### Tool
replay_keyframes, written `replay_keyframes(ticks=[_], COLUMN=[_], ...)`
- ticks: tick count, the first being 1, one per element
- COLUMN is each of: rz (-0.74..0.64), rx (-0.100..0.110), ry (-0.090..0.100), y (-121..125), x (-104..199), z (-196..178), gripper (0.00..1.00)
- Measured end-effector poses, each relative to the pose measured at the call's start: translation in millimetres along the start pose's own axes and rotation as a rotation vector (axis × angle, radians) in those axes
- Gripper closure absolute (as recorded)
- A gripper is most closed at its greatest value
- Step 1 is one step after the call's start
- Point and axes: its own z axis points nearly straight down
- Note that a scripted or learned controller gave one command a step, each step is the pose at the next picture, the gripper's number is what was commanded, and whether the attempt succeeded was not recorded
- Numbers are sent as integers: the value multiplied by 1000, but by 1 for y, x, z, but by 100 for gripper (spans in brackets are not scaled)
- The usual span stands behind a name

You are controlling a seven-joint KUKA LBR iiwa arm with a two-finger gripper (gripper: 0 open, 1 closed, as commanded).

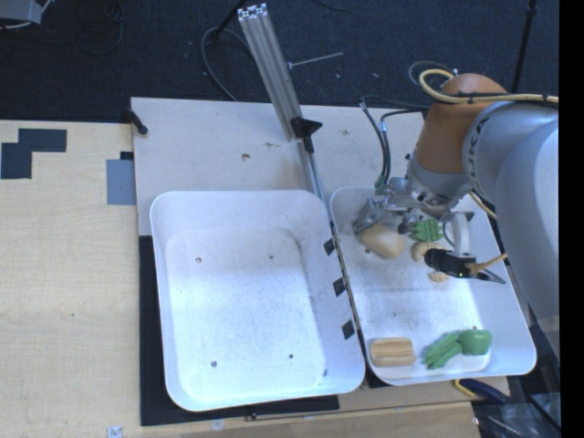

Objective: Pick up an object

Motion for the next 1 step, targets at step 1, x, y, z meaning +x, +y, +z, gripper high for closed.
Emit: replay_keyframes(ticks=[1], rz=[2], rx=[-8], ry=[-1], y=[-70], x=[-25], z=[10], gripper=[0])
